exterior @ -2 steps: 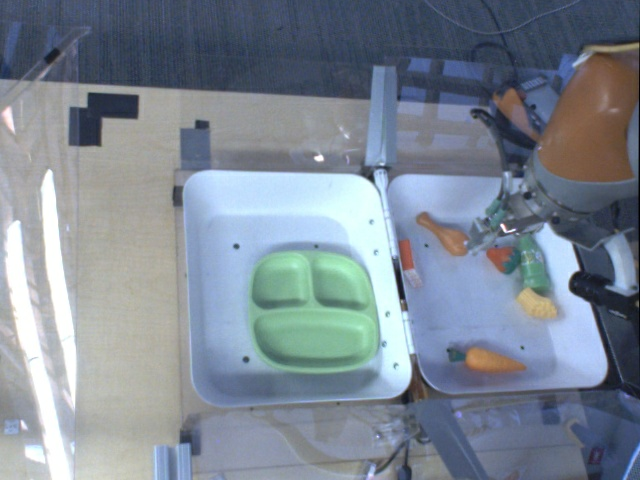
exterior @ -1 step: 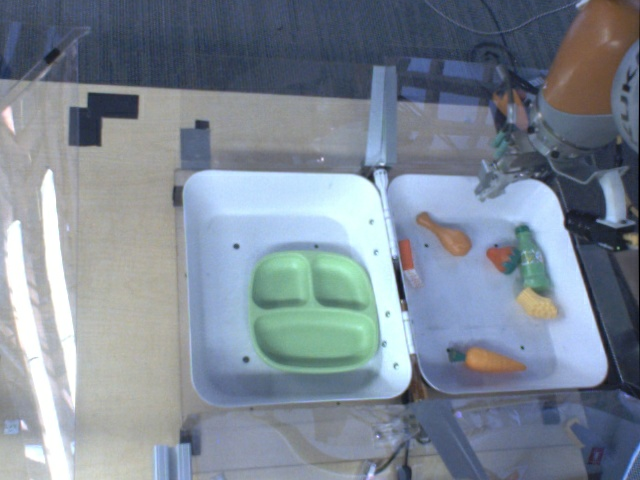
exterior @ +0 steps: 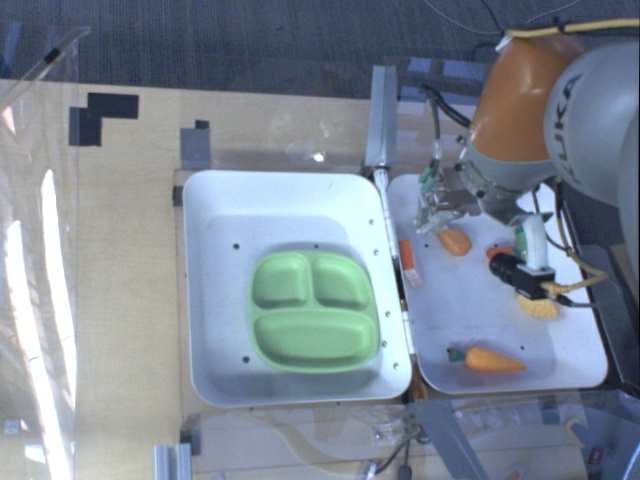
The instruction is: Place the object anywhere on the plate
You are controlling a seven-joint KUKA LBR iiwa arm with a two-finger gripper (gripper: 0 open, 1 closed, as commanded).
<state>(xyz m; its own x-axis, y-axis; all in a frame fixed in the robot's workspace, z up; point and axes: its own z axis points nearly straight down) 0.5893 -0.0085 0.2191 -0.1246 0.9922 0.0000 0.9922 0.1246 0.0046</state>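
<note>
**Item 1.** Small orange egg-shaped object (exterior: 454, 241). It lies on the floor of the right-hand shallow white bin (exterior: 575, 363), in the bin's upper-left part, just beside the gripper. Judged to be the thing to move, and not yet picked up.

**Item 2.** Gripper (exterior: 434, 211). It hangs over the same corner. Whether it is open or closed cannot be told, and nothing is seen held in it.

**Item 3.** Green plastic plate with 3 compartments (exterior: 300, 340). It sits mid-floor in the left-hand shallow white bin (exterior: 215, 258), well apart from item 1.

**Item 4.** Others in the right bin:
- an orange carrot with a green top (exterior: 487, 360);
- a yellow piece (exterior: 541, 309);
- an orange-and-white stick (exterior: 407, 264) along the dividing wall.

**Handling note.** Centre over item 1 before descending, as a rounded shape may squirt sideways. Lift clear of both bin walls. Any compartment will do.

**Obscured.** The yellow piece is partly covered and its shape is unclear. A reddish bit nearby is too hidden to name.
</note>
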